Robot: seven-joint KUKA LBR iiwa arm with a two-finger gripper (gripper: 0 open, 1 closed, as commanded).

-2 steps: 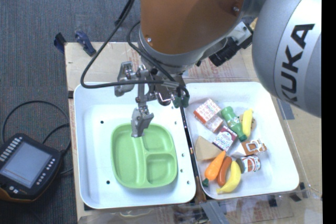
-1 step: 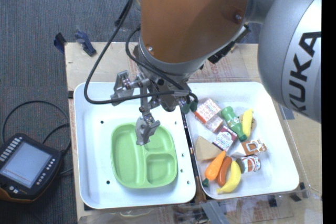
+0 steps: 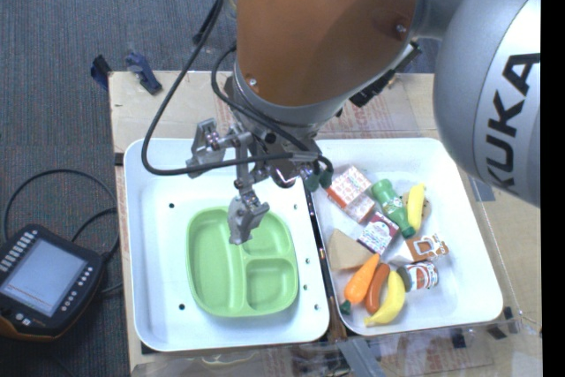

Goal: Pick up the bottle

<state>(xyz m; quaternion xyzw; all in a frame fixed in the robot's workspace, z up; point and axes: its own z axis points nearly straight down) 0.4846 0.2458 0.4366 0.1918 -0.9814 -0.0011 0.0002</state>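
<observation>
Camera view, grey metal two-finger gripper (image 3: 244, 221) low over green plastic divided tray (image 3: 240, 263) in left white bin (image 3: 150, 278), finger state impossible to tell, small green plastic bottle (image 3: 394, 206) lying in right white bin (image 3: 468, 278) among toy foods, long axis diagonal, cap toward upper left, beside yellow banana (image 3: 415, 203).

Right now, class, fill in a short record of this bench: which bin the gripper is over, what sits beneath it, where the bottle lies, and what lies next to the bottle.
gripper position: gripper over the left bin
beneath gripper: green divided tray
bottle location: green bottle lying in the right bin, among toy foods
bottle neighbours: banana beside it, small cartons on its other side
bottle held: no, apart from the gripper
</observation>
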